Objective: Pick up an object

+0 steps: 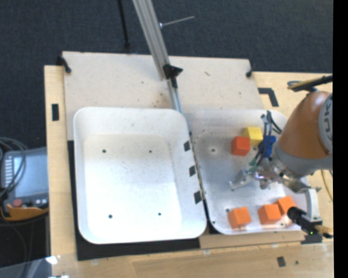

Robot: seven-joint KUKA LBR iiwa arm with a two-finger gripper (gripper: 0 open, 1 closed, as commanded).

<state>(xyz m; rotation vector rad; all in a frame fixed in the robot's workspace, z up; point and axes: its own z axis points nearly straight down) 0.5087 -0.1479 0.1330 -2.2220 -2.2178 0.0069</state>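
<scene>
I have the gripper low over the right bin – bare floor between 5 blocks – though I cannot tell its grasp.

From my feed, no txt, label, brand or no. is legible anywhere. The pendant at the left edge has a lit screen, but it's too small and blurred for me to read. Black marks sit on the bench and on the wall between the bins, but I can't tell any of them to be chars or signs.
</scene>
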